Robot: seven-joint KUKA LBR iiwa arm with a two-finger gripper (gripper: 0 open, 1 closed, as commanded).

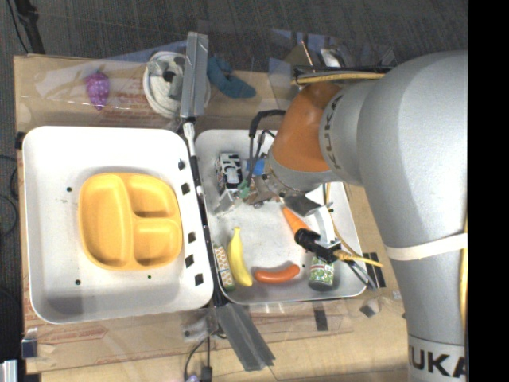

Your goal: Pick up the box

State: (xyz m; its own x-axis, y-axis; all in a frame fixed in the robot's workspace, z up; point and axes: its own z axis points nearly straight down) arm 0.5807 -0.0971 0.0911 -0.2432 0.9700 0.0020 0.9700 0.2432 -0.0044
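Judged the task barely begun: saw nothing lifted and nothing plainly caught at the gripper point(231, 173), which hung low over the far left corner of the right bin point(262, 233), under the grey arm point(413, 150) and its orange band. Could not tell whether the grip was released or clenched, as the wrist and a tangle of cable hid the tool's end. Took the box point(223, 264) to be the small patterned carton lying flat along the right bin's left wall at its near end, just beside the banana point(238, 257), though too small in this view to name with certainty. Placed it apart from the gripper, at the opposite end of the same wall. Left to do, then: reach over to the carton, close on it, and raise it out of the bin. Counted in the right bin also a sausage point(276, 274) lying near the front wall just beyond the banana's tip, a carrot point(296, 217) slanting near the middle, and a dark bottle point(321, 270) with a green label toward the near right corner. Noted in the left bin point(48, 213) a yellow divided tray point(131, 217) sitting at its centre, with nothing seen in its compartments.
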